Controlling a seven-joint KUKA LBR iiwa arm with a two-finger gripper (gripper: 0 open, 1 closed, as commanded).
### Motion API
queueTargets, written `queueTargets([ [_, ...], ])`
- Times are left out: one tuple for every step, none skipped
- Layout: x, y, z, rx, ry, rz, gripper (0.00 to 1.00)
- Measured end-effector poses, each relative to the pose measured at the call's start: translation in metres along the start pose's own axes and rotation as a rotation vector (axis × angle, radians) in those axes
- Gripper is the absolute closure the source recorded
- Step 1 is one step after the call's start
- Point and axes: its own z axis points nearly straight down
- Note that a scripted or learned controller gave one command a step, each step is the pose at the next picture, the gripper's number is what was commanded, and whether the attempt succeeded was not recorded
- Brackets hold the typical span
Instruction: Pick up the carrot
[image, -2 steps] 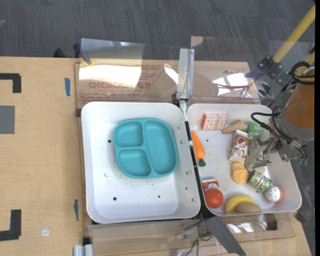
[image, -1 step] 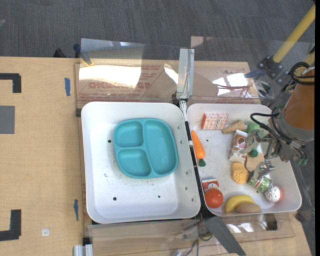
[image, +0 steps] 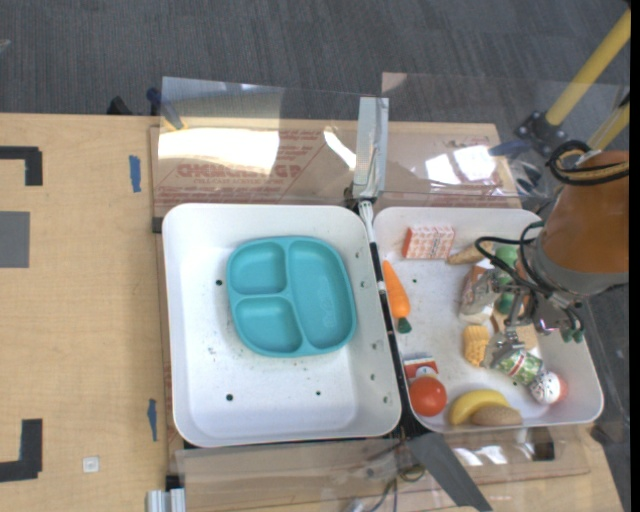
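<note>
- Arm (image: 590, 215) is coming in from the right, its orange band sitting over the right bin's (image: 590, 400) far-right side.
- Gripper (image: 520, 315) is hanging over the right half of that bin, in a clutter of dark cabling and parts; can't tell how far the fingers are spread, and can't tell if anything is sitting between them.
- Carrot (image: 396, 291) is lying well to the gripper's left, against the bin's left wall beside the divider, orange body running up-down in view with the green top at the near end. Nothing is touching it.
- Corn cob piece (image: 476, 346) is sitting just left of and below the gripper, close by.
- A brownish crumpled-looking item (image: 478, 291) is sitting just left of the gripper; can't identify it.
- A white-and-green item (image: 518, 363) is lying right below the gripper, with a small white-red ball-like thing (image: 546, 388) beyond it toward the near-right corner.
- Red-and-white box (image: 428, 241) is sitting up-left of the gripper, near the far wall.
- Tomato (image: 428, 396) and banana (image: 476, 404) are resting down-left of the gripper, along the near wall; a brown rounded item (image: 495, 415) is touching the banana.
- Left bin (image: 200, 400) is sitting far left of the gripper, carrying a teal divided plate (image: 291, 296).
</note>
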Motion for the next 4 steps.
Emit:
queueTargets([
  [0.004, 0.050, 0.034, 0.002, -0.003, 0.220, 0.00],
  [0.027, -0.001, 0.034, 0.001, -0.004, 0.282, 0.00],
  [0.022, -0.001, 0.021, 0.002, -0.018, 0.280, 1.00],
  [0.020, -0.001, 0.011, 0.002, -0.023, 0.280, 1.00],
])
